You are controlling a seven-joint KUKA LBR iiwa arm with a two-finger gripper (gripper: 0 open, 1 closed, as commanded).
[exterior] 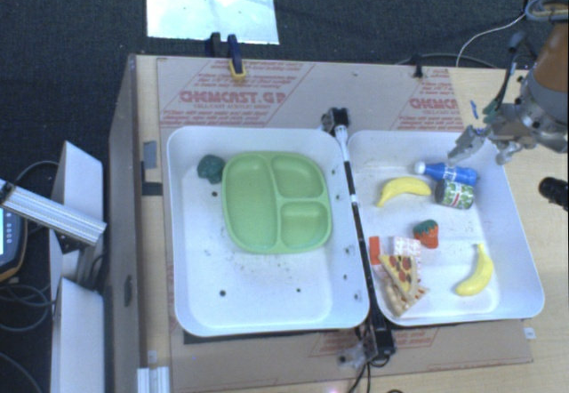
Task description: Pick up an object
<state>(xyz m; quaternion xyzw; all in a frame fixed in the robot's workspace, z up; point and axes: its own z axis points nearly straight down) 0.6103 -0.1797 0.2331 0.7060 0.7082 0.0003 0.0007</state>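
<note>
Bottle, small blue plastic with white cap (449,172), lies on side near back of right white bin (520,244), touching green-labelled can (456,195). End effector (484,140) hovers just above-right; grip state unclear. Likely light, rigid, slick (may roll): pinch across body.

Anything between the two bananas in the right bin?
Yes: in the camera view, the strawberry lies between the upper banana and the lower banana.

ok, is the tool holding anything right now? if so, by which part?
Nothing is visibly held. The tool hangs at the right bin's upper edge, just up and right of the blue bottle, with nothing seen between its fingers.
</note>
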